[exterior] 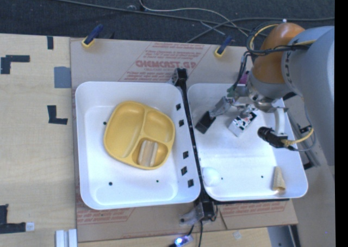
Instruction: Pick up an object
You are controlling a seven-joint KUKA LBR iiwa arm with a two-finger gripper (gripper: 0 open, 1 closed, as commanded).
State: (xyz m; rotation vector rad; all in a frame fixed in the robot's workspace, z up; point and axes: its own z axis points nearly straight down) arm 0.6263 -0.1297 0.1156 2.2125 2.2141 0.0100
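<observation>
The arm reaches in over the right bin (pixel 247 183), its pincer (pixel 209 118) hanging low near that bin's left wall; whether it is parted or closed I cannot tell, and nothing shows in its grasp; a yellow divided plate (pixel 128 129) lies in the left bin (pixel 89 148), a small tan object (pixel 278 180) near the right bin's lower right corner; the approach seems underway; next comes descending squarely onto a target.

The arm (pixel 304 72) runs off the right edge, so its upper links are cut away, and its wrist covers part of the right bin (pixel 244 178). The gripper (pixel 217 112) sits under the wrist, too dark and small to read. A pale lump (pixel 211 175) near that bin's front-left corner is too faint to identify.
</observation>
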